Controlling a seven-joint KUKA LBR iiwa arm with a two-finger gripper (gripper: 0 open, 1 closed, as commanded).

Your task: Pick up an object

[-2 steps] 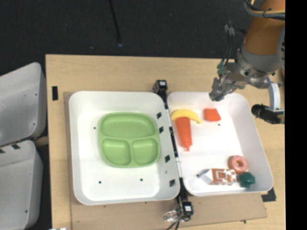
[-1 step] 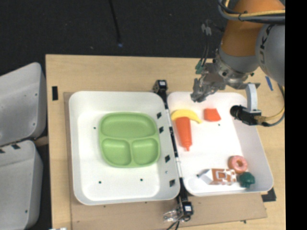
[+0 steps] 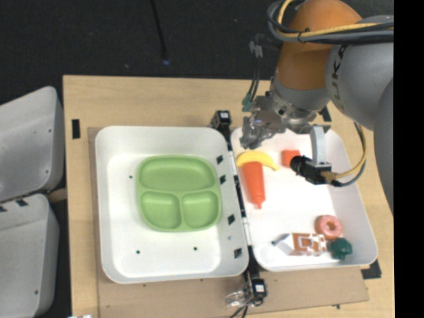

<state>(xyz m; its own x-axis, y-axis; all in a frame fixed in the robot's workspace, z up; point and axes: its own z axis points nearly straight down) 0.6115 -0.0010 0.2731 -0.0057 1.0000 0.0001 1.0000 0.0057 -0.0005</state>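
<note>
The pincer (image 3: 255, 138) is hanging low over the far corner of the right bin (image 3: 351, 177), just above the banana (image 3: 258, 158); whether it is spread or pressed together I cannot tell. The arm is probably lining up on the banana, which is lying across the top of the carrot (image 3: 254, 183). That overlap is likely crowding any grab. Right of the banana an orange block (image 3: 289, 158) is sitting; farther toward the near edge, a donut (image 3: 328, 226), a green ball (image 3: 341, 248) and a small packet (image 3: 301, 244) are clustering. Left of the banana, a green plate (image 3: 177, 192) is resting in the other bin (image 3: 112, 244).
</note>
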